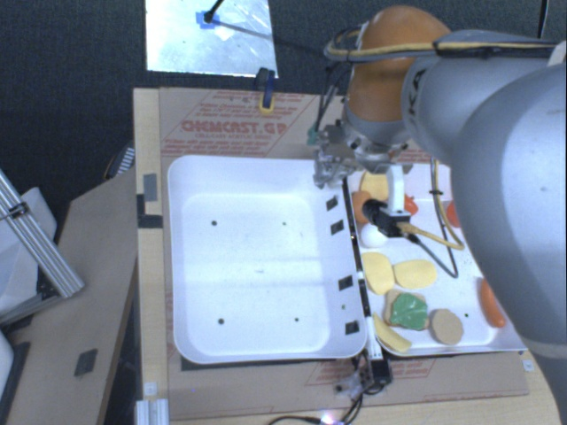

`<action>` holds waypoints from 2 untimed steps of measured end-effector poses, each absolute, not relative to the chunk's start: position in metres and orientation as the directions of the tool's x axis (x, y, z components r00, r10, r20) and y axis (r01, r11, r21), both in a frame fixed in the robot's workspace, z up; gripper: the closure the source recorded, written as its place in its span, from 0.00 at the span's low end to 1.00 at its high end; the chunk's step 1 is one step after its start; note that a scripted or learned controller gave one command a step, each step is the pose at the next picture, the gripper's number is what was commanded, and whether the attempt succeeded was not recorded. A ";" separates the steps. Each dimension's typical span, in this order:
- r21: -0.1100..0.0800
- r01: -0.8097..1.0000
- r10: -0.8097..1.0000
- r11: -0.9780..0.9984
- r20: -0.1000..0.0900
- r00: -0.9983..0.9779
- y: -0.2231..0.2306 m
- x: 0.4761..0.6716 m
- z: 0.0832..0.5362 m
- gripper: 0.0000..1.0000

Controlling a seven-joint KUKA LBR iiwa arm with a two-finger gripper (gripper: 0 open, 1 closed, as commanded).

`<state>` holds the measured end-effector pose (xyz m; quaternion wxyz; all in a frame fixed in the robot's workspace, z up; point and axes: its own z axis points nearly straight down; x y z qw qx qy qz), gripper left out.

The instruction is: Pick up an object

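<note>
My gripper [332, 172] hangs over the far left corner of the right bin [461, 347], close to the divider between the bins. Small toy food pieces lie in that bin. Just right of the gripper is a pale yellow piece [376, 185], with an orange piece [359, 204] and a white piece [373, 235] below it. Nearer the front lie two yellow ovals [379, 273] [415, 274], a green piece [407, 310], a tan disc [446, 326] and a yellow wedge [391, 336]. The arm hides much of the bin's right side.
The left bin [257, 264] is a shallow white tray beside the right one. An orange piece [490, 304] lies at the right bin's right edge, partly under the arm. Both bins rest on a cardboard sheet [221, 124].
</note>
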<state>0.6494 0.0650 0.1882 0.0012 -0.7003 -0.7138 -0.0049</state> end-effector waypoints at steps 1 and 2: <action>0.013 1.000 1.000 0.011 0.005 -0.011 0.112 0.632 0.288 1.00; 0.003 1.000 1.000 0.012 0.005 -0.012 0.188 0.606 0.310 1.00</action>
